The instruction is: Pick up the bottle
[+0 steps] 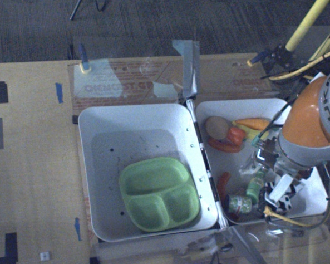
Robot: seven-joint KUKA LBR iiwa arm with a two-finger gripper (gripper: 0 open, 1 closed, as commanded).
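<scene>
Near edge first: the green tray (157, 193) sits in the left bin (94, 161), toward its front. Over in the right bin (208, 112), the bottle (254, 189) lies close to the front wall, a red piece (224, 182) just left of it. The gripper (262, 167) hangs right over the bottle, and whether it's spread or pinching, can't tell. Farther back: a red pepper (232, 138), a carrot (253, 123) and a brown potato (216, 126), bunched together.

Floor: dark grey carpet (147, 18) across the top of the frame.
Bench: pale wooden top (34, 181) filling the left side.
Tape: black corner marks (2, 94) at the left edge; blue strips (59, 91) beside them.
Cardboard: printed sheet (123, 84), upper middle.
</scene>
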